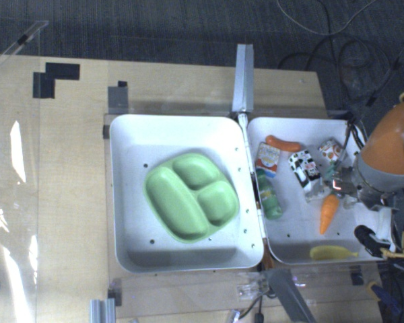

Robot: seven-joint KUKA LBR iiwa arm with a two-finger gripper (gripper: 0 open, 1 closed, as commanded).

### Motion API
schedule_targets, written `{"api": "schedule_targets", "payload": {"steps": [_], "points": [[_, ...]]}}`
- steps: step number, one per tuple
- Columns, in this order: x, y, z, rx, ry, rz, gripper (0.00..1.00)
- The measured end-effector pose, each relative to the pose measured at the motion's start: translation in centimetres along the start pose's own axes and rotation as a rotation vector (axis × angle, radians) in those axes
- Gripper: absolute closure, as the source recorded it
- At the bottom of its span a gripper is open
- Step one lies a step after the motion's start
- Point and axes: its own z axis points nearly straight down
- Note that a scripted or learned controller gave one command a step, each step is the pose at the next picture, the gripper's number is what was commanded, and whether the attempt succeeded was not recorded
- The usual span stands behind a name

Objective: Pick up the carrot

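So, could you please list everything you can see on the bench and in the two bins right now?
green divided plate: 1, light green, in the left bin
carrot: 1, orange, right bin, right of centre
sausage: 1, orange-red, right bin, far side
green bottle: 1, green, right bin, near the divider
snack packet: 1, white with red and blue, just below the sausage
black-and-white toy: 1, right bin, centre
small carton: 1, white with red, far right of the bin
banana: 1, yellow, near edge of the right bin
arm: 1, grey and orange, right
gripper: 1, dark, above the carrot's top end
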Motion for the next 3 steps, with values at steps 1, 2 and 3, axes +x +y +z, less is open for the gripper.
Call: {"api": "schedule_targets", "payload": {"steps": [1, 2, 3], "points": [[1.7, 0.8, 0.0, -0.001, -0.003, -0.128, 0.00], [1.9, 1.1, -1.3, -0.008, 0.000, -0.130, 1.00], [7.6, 7.0, -14.4, 0.004, -0.003, 0.227, 1.00]]}}
